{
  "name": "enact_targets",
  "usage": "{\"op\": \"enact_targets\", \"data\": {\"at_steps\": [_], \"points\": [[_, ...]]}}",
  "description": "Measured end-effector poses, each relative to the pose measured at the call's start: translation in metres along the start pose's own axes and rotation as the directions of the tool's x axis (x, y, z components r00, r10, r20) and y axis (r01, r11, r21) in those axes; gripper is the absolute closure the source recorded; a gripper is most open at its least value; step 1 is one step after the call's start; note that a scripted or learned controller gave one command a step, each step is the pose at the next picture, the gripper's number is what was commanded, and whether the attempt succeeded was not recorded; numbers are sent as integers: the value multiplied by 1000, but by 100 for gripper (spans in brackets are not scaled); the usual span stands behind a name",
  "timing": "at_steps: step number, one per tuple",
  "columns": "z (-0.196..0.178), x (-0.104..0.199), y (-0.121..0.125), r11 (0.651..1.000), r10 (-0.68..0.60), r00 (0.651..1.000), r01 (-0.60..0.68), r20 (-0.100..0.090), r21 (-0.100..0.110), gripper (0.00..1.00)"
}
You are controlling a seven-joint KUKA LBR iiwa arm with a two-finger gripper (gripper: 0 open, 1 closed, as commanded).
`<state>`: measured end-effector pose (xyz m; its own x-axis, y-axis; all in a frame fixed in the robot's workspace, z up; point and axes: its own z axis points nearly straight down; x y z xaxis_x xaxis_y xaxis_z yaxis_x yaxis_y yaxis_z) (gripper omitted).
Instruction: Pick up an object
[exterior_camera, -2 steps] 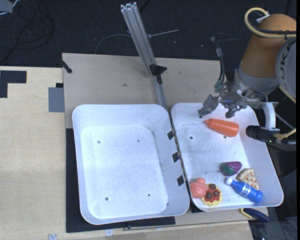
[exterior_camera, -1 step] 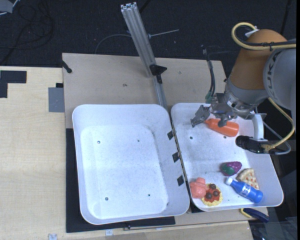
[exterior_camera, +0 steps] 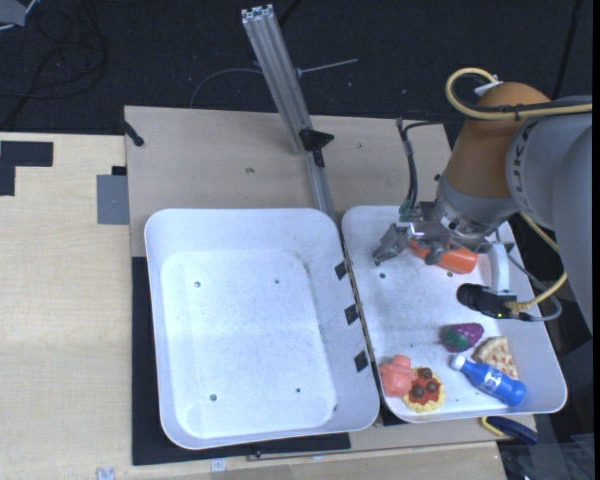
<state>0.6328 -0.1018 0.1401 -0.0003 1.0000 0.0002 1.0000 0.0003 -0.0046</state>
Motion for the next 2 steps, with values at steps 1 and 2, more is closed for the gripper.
{"op": "enact_targets", "data": {"at_steps": [1, 2], "points": [[50, 0, 0, 1000, 0, 1000, 0, 0, -2, 0], [39, 0, 0, 1000, 1, 1000, -1, 0, -4, 100]]}}
